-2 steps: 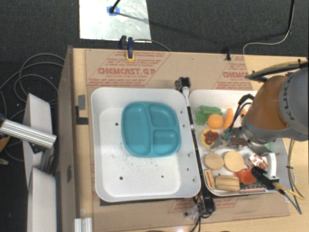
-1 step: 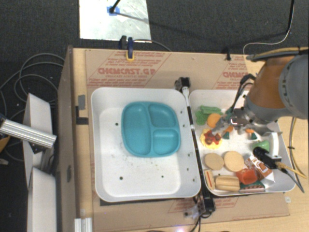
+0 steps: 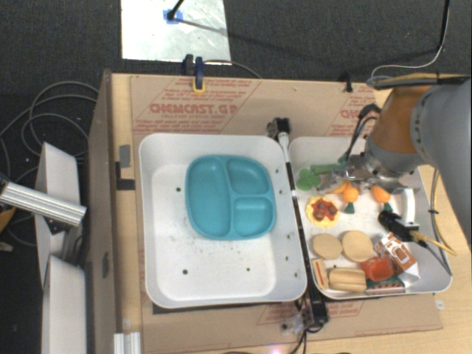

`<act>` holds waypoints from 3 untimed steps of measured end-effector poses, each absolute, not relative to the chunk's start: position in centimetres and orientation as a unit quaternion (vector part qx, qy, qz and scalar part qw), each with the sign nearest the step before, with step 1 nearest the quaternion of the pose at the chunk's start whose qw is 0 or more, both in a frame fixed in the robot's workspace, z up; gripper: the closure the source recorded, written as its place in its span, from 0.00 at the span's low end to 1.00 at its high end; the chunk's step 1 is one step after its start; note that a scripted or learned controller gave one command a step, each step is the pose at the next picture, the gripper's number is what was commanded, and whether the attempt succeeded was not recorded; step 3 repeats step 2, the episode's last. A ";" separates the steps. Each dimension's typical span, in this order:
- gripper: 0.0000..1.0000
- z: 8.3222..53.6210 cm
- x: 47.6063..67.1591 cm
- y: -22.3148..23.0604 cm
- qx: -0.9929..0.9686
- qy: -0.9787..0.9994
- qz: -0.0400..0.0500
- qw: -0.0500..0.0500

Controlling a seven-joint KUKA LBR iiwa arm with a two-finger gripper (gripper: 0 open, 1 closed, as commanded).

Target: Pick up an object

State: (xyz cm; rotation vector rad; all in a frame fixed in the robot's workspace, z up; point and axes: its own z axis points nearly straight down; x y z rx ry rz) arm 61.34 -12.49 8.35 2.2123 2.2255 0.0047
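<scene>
1. Reaching in from the right: grey arm (image 3: 439, 116), with the hand (image 3: 354, 172) set low over the far half of the right bin (image 3: 317, 152).
2. Hand state: cannot tell whether wide or narrow, the tip lost under the wrist and among the clutter. Nothing seen held.
3. Closest candidates for the pick: green toy (image 3: 318, 174) just left of the hand, orange toy (image 3: 348, 192) just below it in the view, second orange toy (image 3: 380, 194) beside that. Touching the hand or apart from it: cannot tell.
4. Lying elsewhere in the same bin: yellow slice (image 3: 323, 209) with red spots, tan biscuits (image 3: 327, 245) side by side, bun (image 3: 346, 279) at the near edge, red piece (image 3: 376, 269), small carton (image 3: 398, 251). All resting on the bin floor.
5. Left bin (image 3: 162, 198): teal divided plate (image 3: 228, 196) lying flat, well apart from the hand.
6. Both bins side by side on the brown-covered worktop (image 3: 221, 102).
7. Progress, as a judgement: at the approach stage, grasp not confirmed, lift not yet done. No toy seen raised off the bin floor.
8. Left to do: close on one piece, most likely the green toy or the near orange one, then raise it clear of the bin. Real risk of a miss, judging by small rounded pieces packed so close together.
</scene>
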 end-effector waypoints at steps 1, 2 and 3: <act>1.00 9.5 61.2 -12.5 0.704 0.710 0.001 0.001; 1.00 19.0 62.2 -3.9 0.703 0.711 0.003 0.002; 1.00 19.0 62.2 -3.9 0.703 0.711 0.003 0.002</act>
